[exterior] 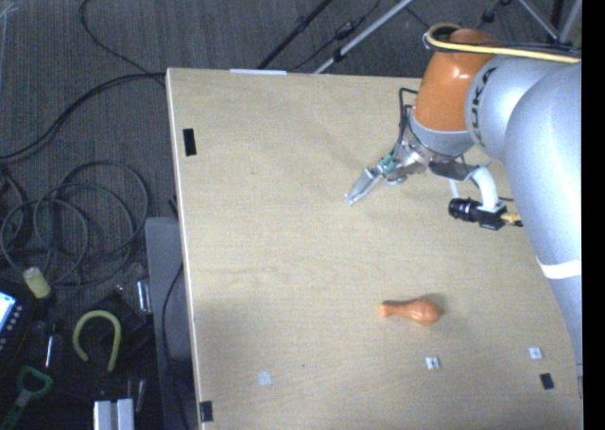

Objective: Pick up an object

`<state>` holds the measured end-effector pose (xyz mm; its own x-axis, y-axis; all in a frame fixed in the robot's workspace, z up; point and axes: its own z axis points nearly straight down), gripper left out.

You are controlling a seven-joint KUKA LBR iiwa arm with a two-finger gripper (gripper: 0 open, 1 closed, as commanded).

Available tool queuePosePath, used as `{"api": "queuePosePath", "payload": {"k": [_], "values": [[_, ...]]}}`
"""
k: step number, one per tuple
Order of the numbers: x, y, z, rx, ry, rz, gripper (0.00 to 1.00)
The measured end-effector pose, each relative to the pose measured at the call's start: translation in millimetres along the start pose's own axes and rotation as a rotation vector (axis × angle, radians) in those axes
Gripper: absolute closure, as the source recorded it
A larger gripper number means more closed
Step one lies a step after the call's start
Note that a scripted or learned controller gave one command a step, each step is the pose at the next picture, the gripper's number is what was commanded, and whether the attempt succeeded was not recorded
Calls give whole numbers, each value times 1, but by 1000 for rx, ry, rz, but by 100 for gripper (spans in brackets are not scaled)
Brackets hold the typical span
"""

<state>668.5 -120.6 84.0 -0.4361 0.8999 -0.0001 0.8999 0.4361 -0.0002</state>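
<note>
On the pale wooden worktop (284, 230), toward the lower right part, lies an orange object (412, 310) shaped like a small gourd (a round bulb at its right end and a thin neck pointing to the left). It rests flat on the surface, alone, with bare board all around it.

Well apart from it, higher in the view, the gripper (359, 194) hangs over the worktop. Its thin metallic fingers (364, 186) point down and to the left, and they look pressed close together at the tips, with nothing between them. The gripper belongs to the grey arm (539, 154), which comes in from the right and has an orange band (446, 88) above the wrist.

Some small marks are on the worktop: a black rectangle (189, 142) near the upper left edge and little white squares (432, 362) close to the lower edge.

Left of the worktop, on the dark floor (76, 60), lie black cables (66, 211) in loops and a green curved tool (96, 334).
</note>
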Motion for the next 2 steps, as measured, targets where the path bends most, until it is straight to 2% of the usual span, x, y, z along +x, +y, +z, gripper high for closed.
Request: {"api": "queuePosePath", "payload": {"k": [1,2], "values": [[20,0,0,-1,1,-370,0],[3,-39,-29,1,1,29,0]]}}
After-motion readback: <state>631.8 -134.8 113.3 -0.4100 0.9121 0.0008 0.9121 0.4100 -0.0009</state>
